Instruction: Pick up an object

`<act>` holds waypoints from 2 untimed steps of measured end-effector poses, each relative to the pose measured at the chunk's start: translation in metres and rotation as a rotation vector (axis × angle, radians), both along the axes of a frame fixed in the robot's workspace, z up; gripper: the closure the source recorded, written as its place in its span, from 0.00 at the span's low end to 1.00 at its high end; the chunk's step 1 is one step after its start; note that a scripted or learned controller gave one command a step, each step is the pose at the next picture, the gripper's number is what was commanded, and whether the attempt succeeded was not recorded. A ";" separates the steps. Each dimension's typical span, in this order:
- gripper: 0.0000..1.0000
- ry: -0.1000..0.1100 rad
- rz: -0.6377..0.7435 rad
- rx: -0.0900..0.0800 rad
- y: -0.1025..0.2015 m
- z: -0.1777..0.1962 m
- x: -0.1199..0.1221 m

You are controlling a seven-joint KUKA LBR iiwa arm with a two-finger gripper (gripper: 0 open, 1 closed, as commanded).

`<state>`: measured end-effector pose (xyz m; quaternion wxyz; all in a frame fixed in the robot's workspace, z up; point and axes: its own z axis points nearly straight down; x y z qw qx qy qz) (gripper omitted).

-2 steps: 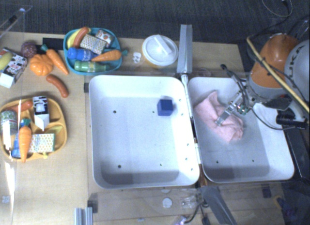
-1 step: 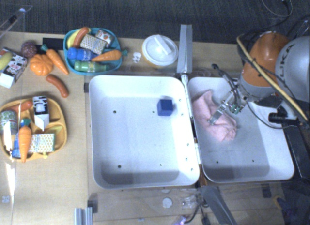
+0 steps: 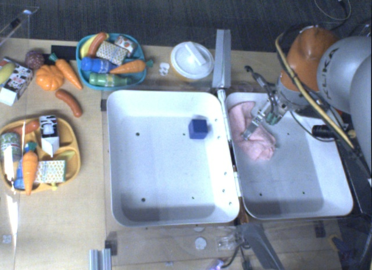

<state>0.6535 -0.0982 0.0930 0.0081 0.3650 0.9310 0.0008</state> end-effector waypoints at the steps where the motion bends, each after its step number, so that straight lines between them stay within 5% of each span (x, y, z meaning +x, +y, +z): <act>1: 0.00 -0.006 0.017 0.002 -0.010 0.001 -0.048; 2: 1.00 -0.009 0.018 0.005 -0.008 0.012 -0.046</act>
